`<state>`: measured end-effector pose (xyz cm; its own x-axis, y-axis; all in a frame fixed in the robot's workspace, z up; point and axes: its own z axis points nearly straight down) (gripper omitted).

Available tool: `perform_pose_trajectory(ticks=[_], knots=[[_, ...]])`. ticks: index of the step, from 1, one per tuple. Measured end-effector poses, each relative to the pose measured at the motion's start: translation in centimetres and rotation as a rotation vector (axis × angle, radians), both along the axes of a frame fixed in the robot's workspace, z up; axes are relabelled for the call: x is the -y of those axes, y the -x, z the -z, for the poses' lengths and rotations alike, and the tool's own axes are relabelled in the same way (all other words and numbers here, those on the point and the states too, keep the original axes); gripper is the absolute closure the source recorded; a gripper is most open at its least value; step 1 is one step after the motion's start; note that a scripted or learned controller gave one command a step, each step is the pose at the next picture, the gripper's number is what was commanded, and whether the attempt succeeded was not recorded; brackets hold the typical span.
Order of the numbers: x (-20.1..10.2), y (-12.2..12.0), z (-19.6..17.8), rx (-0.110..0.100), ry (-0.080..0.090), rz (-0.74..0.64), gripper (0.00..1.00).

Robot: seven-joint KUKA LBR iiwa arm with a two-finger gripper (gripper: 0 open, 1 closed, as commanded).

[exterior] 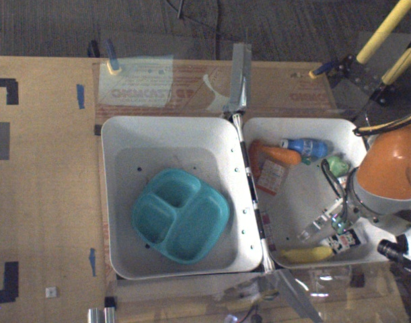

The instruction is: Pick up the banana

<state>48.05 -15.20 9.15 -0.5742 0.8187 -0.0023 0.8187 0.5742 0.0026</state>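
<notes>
The banana (308,254) is yellow and lies flat along the front wall of the right bin (290,207). My gripper (313,229) hangs low over the bin floor just above and behind the banana, reaching in from the right under the orange wrist band (391,163). Nothing yellow shows in the gripper. A small black-and-white object (345,239) sits right next to the banana's right end.
The back of the right bin holds an orange carrot (280,155), a blue bottle (306,147), a green item (338,165) and a red-and-white packet (271,177). A teal divided plate (181,214) fills the left bin. Yellow poles (387,25) stand at the back right.
</notes>
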Motion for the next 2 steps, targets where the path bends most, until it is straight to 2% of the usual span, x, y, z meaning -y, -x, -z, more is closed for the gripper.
perform_pose_trajectory(ticks=[1, 2], knots=[[0.2, -0.1, -1.0, 0.005, 0.001, 0.005, 1.00], [-0.3, -0.3, 0.2, 0.004, 0.004, -0.115, 1.00]])
